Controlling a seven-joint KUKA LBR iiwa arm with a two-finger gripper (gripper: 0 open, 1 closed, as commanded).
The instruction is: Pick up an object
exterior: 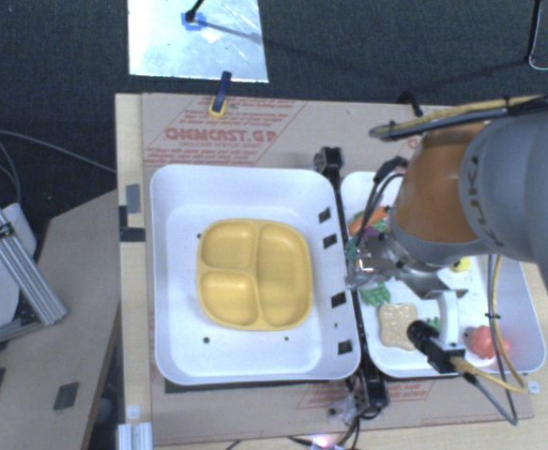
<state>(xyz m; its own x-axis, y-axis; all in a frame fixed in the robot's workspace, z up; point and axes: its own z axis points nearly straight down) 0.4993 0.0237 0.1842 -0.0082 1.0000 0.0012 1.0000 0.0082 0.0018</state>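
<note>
You look down on two white bins side by side on a brown board. The left bin (pixel 175 279) holds a yellow divided plate (pixel 254 274), lying flat near the middle, its three compartments facing up.

The arm (pixel 485 190) comes in from your right and hangs over the right bin (pixel 527 340), its grey body and orange band covering most of that bin. The gripper (pixel 372 265) sits low at the bin's left edge, close to the divider between the two bins; from this angle you cannot tell how it stands or whether it has anything.

Around the wrist you see the small things to pick from. A green piece (pixel 376 295) lies just below the gripper, and a tan slice like toast (pixel 397 324) lies just under that. An orange piece (pixel 370 219) peeks out above the gripper, a red piece (pixel 483 341) rests near the bin's lower right, and a bit of yellow (pixel 460 265) shows beside the arm.
</note>
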